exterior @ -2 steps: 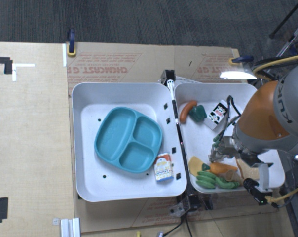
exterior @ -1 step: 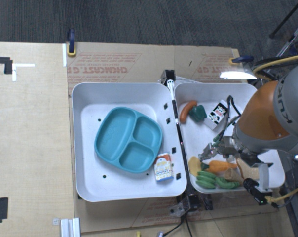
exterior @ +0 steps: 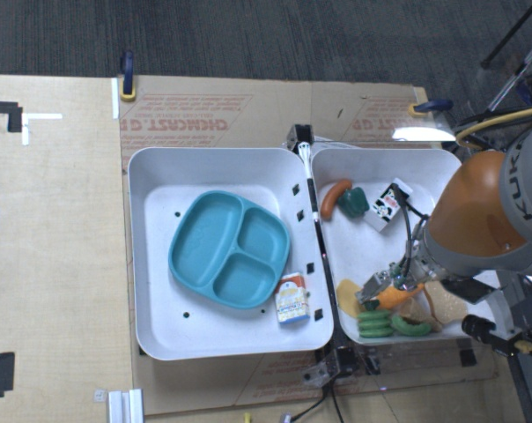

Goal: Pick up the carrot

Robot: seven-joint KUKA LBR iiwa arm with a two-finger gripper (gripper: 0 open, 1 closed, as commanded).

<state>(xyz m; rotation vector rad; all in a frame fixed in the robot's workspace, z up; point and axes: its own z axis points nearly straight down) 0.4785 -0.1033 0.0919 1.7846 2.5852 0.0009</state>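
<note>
Gripper [exterior: 378, 291] grips carrot [exterior: 395, 297] in rt bin [exterior: 336, 245]; lft bin [exterior: 143, 263] w/ tray [exterior: 229, 249].

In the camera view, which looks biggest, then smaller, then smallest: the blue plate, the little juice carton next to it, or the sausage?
1. Blue plate, by far the largest.
2. Juice carton and sausage look about alike, so I won't rank them.

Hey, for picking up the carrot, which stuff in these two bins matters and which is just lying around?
Belongs to the job:
orange carrot, low in the right bin
two-finger gripper, down at the carrot

Just lying about:
teal divided plate, left bin
small carton beside the plate
orange-red sausage
dark green vegetable
black-and-white carton
yellow slice
green pods
</note>
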